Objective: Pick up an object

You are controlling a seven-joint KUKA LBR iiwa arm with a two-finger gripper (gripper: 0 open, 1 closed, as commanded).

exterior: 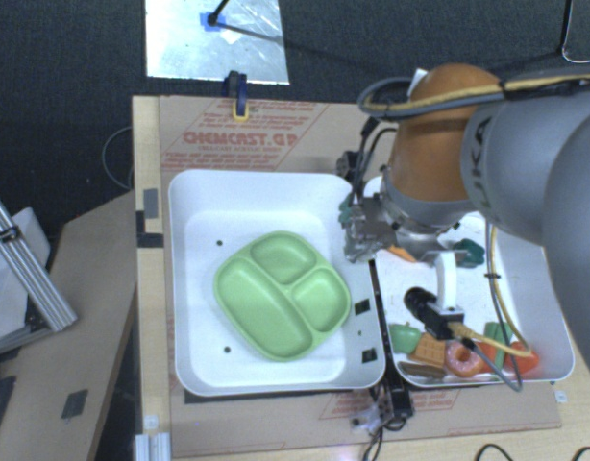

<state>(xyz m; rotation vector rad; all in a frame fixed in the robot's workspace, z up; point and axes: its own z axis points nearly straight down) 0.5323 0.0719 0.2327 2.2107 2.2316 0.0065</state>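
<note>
We read "CHEMCAST GP" on the board (239, 138); left bin (194, 257) holds a green tray (281, 294), right bin (554, 349) toys (463, 353); end effector (362, 243) state unclear.

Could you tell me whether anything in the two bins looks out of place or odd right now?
Nothing looks spilled or broken. The green divided plate lies flat in the left bin, turned askew to its walls. The small toys are heaped together at the right bin's near edge.

My gripper (364, 241) hangs over the wall between the two bins; a green divided plate (281, 296) lies in the left bin (194, 257), small toys crowd the right bin (554, 353).
</note>
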